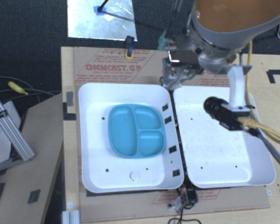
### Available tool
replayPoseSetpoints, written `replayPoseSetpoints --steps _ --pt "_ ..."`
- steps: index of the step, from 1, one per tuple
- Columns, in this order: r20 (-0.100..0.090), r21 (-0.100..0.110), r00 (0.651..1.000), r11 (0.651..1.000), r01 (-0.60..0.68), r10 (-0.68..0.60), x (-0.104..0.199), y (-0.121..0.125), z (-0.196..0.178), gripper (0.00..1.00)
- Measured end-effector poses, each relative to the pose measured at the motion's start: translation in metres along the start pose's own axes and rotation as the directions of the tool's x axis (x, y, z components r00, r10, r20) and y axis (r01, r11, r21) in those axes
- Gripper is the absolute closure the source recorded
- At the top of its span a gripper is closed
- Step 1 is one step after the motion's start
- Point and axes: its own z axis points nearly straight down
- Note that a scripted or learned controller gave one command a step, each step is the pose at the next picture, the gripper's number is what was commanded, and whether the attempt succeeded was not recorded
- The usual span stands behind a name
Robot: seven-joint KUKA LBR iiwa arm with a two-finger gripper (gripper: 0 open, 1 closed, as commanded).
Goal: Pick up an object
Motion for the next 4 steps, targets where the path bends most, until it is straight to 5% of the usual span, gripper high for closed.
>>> replayPoseSetpoints --steps 1,3,4 --pt "0.010 0.022 1.000 1.000 -0.009 0.009 -0.023 -0.003 0.097 1.00" --pt "0.004 0.009 1.000 1.000 0.002 -0.002 -0.003 0.000 0.046 1.00" --pt "0.008 0.018 1.000 1.000 -0.008 0.008 -0.023 -0.002 0.101 1.00"
